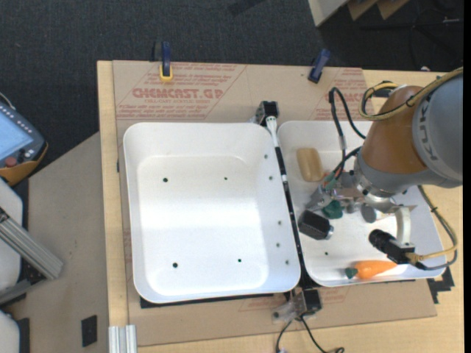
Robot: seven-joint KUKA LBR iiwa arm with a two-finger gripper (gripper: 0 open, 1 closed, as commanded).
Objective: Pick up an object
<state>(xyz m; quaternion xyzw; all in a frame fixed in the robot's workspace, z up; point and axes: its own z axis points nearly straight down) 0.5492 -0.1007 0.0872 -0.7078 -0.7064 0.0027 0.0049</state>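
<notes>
Dark carpet point(66, 28) surrounds a brown, paper-covered surface point(221, 109) printed in red with "CHEMCAST G.P"; the smaller lines beneath are too fine to read. In the right bin point(423, 267), a small green piece point(335, 210) lies near the middle, directly under the gripper point(337, 195). From this angle it is unclear whether the gripper is clenched or released, or whether it touches the piece. A black block point(315, 225) sits just beside the green piece at its 7 o'clock, and a tan block point(310, 164) lies near at 11 o'clock. An orange carrot toy point(377, 269) with a green tip lies at 5 o'clock, by the near rim. At 9 o'clock is the left bin point(140, 197), its floor marked with small dark dots. Two blue clamps point(319, 65) grip the surface's far edge.
</notes>
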